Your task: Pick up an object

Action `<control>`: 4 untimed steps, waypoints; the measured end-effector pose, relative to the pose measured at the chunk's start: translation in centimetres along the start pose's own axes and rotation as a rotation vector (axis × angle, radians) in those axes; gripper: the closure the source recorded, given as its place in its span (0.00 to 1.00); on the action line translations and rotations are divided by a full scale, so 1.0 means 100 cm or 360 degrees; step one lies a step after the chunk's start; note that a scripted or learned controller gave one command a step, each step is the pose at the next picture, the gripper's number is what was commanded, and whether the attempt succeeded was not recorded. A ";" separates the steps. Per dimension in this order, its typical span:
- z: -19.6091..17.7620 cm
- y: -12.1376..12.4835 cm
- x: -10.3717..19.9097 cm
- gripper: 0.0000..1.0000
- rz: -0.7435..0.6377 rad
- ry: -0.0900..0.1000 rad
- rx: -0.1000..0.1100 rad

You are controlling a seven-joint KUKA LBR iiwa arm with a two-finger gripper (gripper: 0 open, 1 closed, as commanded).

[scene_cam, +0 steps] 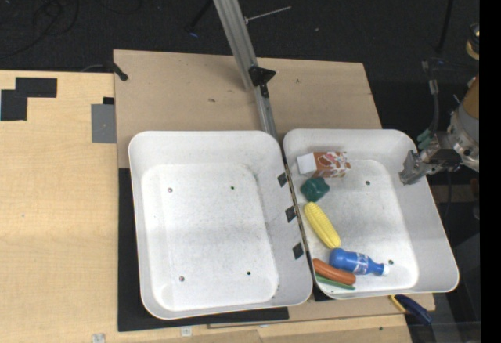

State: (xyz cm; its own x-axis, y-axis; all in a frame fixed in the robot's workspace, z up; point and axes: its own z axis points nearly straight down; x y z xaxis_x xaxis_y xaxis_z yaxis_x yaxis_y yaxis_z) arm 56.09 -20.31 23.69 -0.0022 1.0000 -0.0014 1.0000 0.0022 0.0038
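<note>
While the left bin (pixel 205 220) is lying bare, the right bin (pixel 407 247) is holding a carton (pixel 332 164), green piece (pixel 315 189), corn (pixel 322 225), blue bottle (pixel 356 262) and hot dog (pixel 334 273) along its left wall. Hovering over its right rim, the end effector (pixel 413 169) is gripping nothing; its opening I cannot tell.

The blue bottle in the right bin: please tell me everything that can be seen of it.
The blue bottle looks like glossy plastic, with a blue body and a white neck or cap end. It lies on its side near the front of the right bin, with the white end pointing right. Its left end sits against the orange hot dog, and the yellow corn lies just behind it, close or touching. The hand is far from it.
</note>
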 end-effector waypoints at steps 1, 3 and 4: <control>0.001 0.014 0.049 1.00 -0.0004 0.0005 0.0008; -0.006 0.026 0.151 1.00 -0.0004 0.0006 0.0010; -0.009 0.020 0.201 1.00 -0.0004 0.0006 0.0012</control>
State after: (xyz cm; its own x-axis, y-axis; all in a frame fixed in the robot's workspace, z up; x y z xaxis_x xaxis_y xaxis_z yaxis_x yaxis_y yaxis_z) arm 58.04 -0.19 24.62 -0.0045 1.0000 0.0026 1.0000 0.0045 -0.0039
